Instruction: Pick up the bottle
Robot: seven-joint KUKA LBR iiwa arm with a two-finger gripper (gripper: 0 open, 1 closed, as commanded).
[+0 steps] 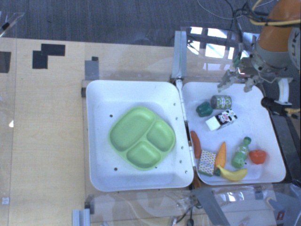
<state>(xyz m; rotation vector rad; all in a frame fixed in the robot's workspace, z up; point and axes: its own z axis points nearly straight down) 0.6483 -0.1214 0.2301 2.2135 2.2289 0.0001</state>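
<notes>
At the near edge of the right bin lies a yellow banana, touching the base of a green bottle that rests on its side, cap pointing toward the far wall. Just right of the bottle sits a red tomato; to its left lie an orange carrot, a patterned packet and, along the bin's left wall, a red sausage. Farther back are a black-and-white carton, a dark green cup and a green-labelled can lying on its side. The left bin contains one light green divided plate. The gripper hangs over the far edge of the right bin with its fingers spread apart and nothing between them. The bottle lies well apart from it, at the near side of the same bin, beyond the can and carton.
</notes>
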